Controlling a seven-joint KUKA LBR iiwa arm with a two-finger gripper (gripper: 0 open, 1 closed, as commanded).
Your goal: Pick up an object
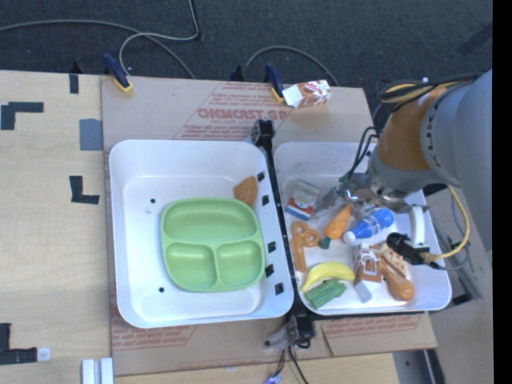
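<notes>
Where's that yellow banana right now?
In the camera view, the banana lies in the right bin, near its front left corner, just above a green toy and below the pretzel.

Bright, even light from above, white bins almost glowing, soft small shadows under the green plate, dark floor at the top, whole picture a bit fuzzy, arm at right blurry.
</notes>
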